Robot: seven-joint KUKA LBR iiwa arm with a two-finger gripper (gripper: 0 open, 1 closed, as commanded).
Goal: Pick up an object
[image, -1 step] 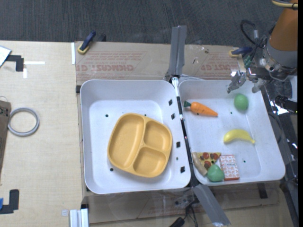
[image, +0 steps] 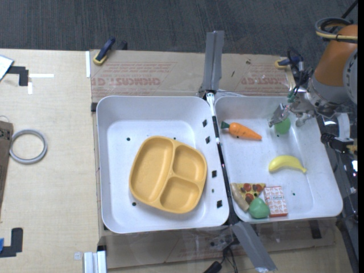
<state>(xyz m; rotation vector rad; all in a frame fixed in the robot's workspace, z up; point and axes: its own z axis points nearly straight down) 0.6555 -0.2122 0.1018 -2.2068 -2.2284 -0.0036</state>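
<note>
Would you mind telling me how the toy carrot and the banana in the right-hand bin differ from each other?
The carrot is orange with a green top at its left end; the banana is plain yellow. The carrot is straight and tapers to a point at its right; the banana is curved. The carrot lies nearer the bin's far left corner, the banana nearer the middle. Both lie flat on the white bin, apart from other items.

This is a robotics lab or test bench: a grey arm (image: 335,67) with an orange band reaches over two shallow white bins (image: 114,169) set on taped-down cardboard (image: 153,75), held by clamps (image: 104,50). Toy food such as a plastic banana (image: 287,164) and carrot (image: 243,131) lies there, and a tape roll (image: 27,146) sits on the wooden bench (image: 51,209), above dark carpet (image: 142,10)
</note>
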